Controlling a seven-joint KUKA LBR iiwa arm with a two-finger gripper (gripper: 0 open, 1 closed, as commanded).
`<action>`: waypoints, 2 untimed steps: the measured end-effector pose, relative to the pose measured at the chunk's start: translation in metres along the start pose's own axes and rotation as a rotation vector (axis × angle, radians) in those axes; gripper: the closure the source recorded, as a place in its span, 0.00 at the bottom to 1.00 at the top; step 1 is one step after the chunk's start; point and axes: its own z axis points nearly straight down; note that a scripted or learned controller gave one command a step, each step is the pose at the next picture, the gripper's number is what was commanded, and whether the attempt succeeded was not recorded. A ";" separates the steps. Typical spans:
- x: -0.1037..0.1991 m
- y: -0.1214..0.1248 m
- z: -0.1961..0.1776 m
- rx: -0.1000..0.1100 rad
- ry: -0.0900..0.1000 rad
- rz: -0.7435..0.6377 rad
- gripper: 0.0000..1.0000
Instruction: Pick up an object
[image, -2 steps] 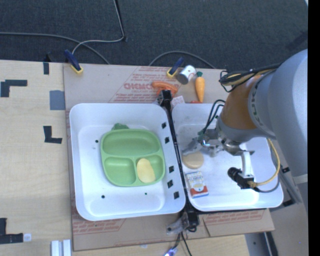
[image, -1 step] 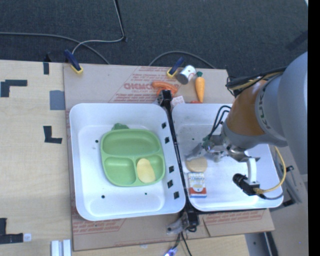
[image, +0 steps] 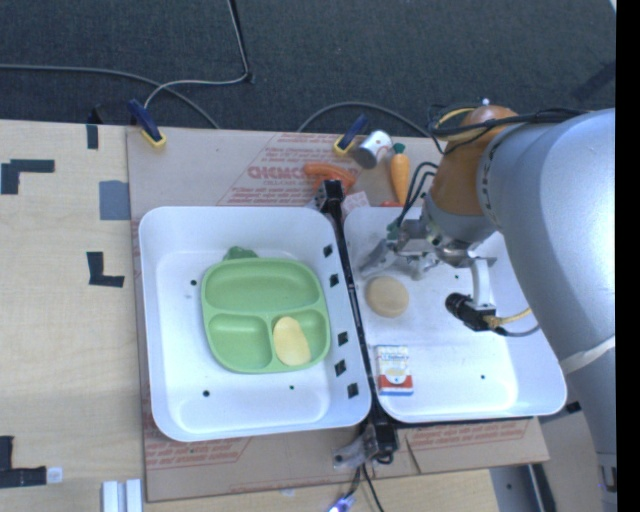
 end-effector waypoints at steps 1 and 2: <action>0.001 -0.032 0.000 0.001 -0.001 0.001 0.00; -0.010 0.014 0.000 0.001 -0.001 0.000 0.00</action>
